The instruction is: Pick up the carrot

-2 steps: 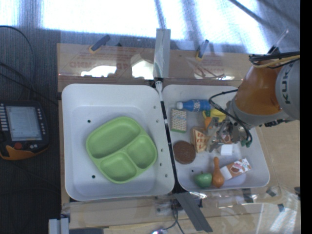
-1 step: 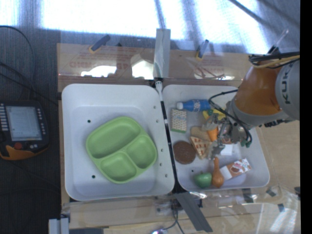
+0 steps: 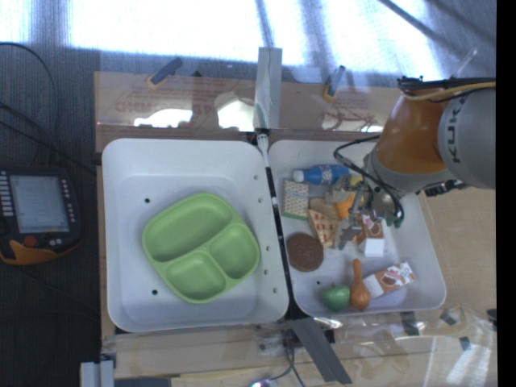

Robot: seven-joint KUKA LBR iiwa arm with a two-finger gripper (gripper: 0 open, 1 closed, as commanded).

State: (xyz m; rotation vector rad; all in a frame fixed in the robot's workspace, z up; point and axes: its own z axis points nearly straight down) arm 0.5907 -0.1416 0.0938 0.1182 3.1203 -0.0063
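Down near the front edge of the right bin [image 3: 427, 297], the carrot [image 3: 358, 285] lies with its long axis running roughly front to back, thin end pointing away from the camera, fat end beside the green pepper [image 3: 336, 297]. Further back, the gripper [image 3: 358, 226] hangs over the cluttered toys; its state cannot be told.

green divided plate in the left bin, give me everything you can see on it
The green divided plate is light green and looks like smooth plastic, with rounded corners and a raised rim. Ridges split it into three compartments: one long one along its upper left side and two smaller ones toward the lower right. It lies flat, right side up, turned at an angle, near the middle of the left bin floor. Only the bin touches it.
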